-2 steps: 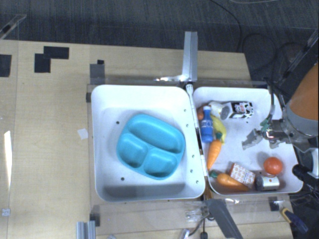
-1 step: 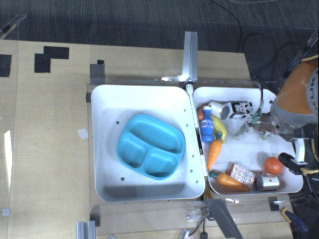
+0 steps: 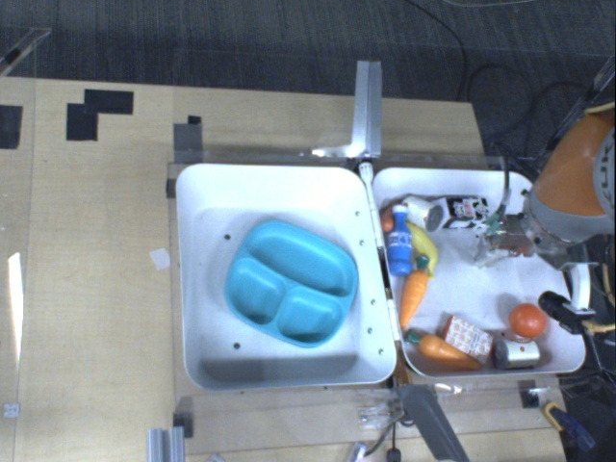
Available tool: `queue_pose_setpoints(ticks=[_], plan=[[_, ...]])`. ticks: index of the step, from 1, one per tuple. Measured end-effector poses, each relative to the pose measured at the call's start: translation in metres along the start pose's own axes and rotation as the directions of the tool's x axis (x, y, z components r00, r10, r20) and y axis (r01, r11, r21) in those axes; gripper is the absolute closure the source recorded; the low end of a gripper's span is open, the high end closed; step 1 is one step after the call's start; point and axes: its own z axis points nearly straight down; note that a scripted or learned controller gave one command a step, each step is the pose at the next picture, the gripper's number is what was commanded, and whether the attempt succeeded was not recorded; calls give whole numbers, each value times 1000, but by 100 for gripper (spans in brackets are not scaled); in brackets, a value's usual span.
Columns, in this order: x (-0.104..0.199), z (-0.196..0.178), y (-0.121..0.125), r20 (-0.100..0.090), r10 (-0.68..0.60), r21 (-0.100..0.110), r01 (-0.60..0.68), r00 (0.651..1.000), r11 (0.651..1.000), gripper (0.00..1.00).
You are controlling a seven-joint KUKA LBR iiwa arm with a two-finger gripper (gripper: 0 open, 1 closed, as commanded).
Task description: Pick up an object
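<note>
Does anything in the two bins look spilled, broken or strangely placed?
Nothing looks spilled or broken. The blue divided plate lies flat but turned askew in the left bin. In the right bin, the objects crowd the left and near sides: blue bottle, banana and carrot lie jumbled together.

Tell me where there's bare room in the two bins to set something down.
Left bin: bare floor rings the blue tray, widest along its left wall. Right bin: an open patch mid-floor, between the carrot, the hand and the tomato. Its left wall and front edge are crowded.
</note>
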Motion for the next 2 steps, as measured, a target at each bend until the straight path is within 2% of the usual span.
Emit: queue_pose_setpoints(ticks=[1,2], plan=[[35,-125,11,3,99,11,-99,995,995,100],[42,-109,-24,5,258,15,-259,966,966,100]])
